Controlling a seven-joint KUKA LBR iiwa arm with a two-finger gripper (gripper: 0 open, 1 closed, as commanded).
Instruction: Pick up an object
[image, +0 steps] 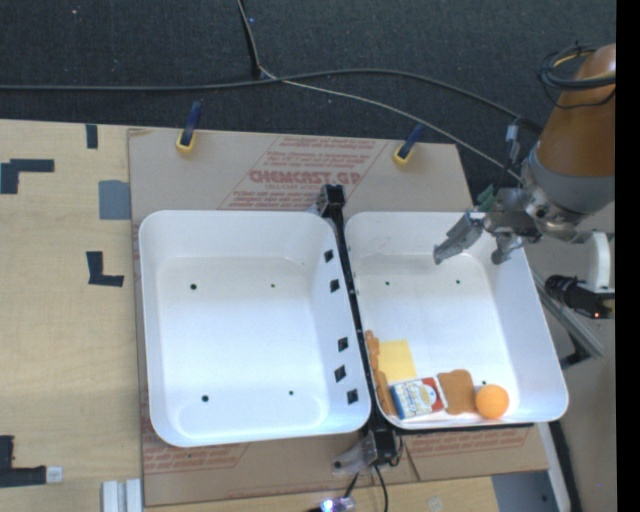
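In right bin (520, 300), near front wall: orange ball (492, 401), small carton (416, 398), yellow block (395, 358). Claw (478, 243) hovers apart, empty, over bin's far end. Ball prob. light, smooth, rolls; grip across widest diam., w/ centred fingers

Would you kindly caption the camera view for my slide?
Open gripper poised above right bin; orange ball and snacks clustered at its near edge.
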